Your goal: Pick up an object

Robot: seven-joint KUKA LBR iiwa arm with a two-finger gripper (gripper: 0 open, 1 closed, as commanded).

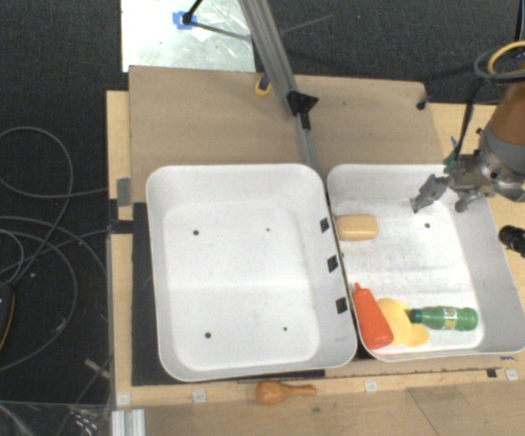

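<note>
Gripper (442, 195) hovering over the far right part of the right bin (490, 243), fingers spread apart and clamped on nothing. Tan block (357, 227) lying near that bin's left wall; red bottle (371, 316), yellow piece (401, 321) and green bottle (444, 317) clustered along its near edge. Left bin (235, 271) alongside.

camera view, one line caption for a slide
Open gripper above the right bin holding a tan block, orange bottle and green bottle.

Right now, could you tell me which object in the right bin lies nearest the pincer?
The tan block, alone by the divider; the other objects cluster at the front edge.
</note>
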